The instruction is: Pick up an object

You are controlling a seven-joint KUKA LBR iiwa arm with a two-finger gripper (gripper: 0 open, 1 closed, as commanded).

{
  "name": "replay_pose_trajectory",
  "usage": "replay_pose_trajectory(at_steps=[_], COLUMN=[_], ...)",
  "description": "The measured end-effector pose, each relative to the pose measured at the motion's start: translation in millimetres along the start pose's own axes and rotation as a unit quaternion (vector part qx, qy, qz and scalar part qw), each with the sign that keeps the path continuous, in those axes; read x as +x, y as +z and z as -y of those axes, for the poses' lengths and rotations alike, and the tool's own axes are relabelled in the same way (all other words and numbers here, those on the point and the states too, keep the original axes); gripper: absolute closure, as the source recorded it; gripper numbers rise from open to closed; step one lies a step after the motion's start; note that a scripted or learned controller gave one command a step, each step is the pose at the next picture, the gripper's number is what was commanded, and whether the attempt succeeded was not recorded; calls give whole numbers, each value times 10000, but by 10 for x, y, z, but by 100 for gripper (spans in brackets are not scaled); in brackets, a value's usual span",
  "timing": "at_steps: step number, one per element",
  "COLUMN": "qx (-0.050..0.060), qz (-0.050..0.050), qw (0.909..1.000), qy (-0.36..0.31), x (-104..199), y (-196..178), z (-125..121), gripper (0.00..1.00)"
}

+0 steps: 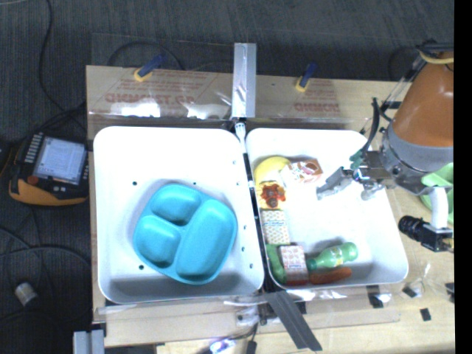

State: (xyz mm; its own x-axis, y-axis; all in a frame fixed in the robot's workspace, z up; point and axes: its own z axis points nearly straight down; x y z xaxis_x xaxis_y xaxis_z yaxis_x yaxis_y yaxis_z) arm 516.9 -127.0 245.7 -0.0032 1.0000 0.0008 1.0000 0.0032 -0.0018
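Note:
My gripper point(348, 188) hangs over the right side of the right bin point(383, 227), open, with nothing between its fingers. Along that bin's left wall lie a yellow fruit point(268, 168), a white and red packet point(304, 169), a brown and red packet point(272, 194) and a pale checkered box point(276, 227). At the bin's front lie a green bottle point(333, 257) on its side, a small pink-printed box point(292, 259) and a red item point(330, 275). The gripper is apart from all of them, to the right of the packets.
The left bin point(118, 161) holds a blue divided plate point(184, 231). A metal divider post point(244, 76) stands at the back between the bins. A handheld device point(48, 167) lies left of the bench.

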Motion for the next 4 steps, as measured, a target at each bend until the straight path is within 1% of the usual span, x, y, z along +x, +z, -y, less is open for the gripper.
replay_pose_trajectory(at_steps=[1, 2, 3, 4], qx=[6, -120, -135, -141], qz=[-2, 45, 38, 66], qw=[9953, 9993, 9999, 9999], qy=[966, 338, -43, -64], x=[104, -176, -589, -575], y=[790, 1361, 1414, 1307], z=[-745, -1352, -1611, -1624], gripper=[0, 0, 0, 100])
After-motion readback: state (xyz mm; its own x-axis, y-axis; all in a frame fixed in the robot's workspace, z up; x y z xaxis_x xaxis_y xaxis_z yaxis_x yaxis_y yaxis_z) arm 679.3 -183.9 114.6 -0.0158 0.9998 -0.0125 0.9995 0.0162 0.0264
